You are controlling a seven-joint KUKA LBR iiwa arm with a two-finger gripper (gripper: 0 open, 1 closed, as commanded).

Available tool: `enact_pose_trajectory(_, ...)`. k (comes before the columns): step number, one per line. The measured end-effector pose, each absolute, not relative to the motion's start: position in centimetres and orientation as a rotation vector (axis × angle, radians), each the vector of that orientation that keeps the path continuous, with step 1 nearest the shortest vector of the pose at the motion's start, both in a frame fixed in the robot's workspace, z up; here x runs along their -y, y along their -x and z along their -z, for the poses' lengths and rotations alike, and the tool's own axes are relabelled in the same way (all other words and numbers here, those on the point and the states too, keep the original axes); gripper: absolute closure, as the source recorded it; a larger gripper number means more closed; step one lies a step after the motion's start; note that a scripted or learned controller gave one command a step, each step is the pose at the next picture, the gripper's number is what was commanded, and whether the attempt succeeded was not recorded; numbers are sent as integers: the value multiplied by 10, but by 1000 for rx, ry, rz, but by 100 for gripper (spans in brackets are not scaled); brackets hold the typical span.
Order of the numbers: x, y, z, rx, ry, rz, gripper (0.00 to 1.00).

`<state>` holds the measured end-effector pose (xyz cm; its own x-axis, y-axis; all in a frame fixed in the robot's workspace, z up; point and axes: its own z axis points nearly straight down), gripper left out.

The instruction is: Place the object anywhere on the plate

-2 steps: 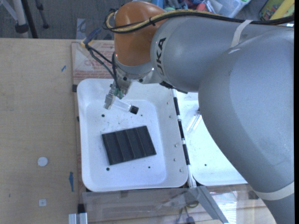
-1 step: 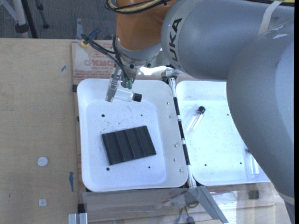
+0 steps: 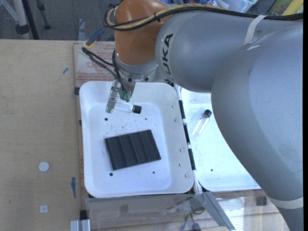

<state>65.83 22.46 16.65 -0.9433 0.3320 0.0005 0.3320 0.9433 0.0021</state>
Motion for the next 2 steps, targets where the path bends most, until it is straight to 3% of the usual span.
enact_pose_trajectory(1,-226,-658,-140,3138,-172,4,100)
enact_pose_trajectory(2,-226,-667,-242,3135,-299,5,100)
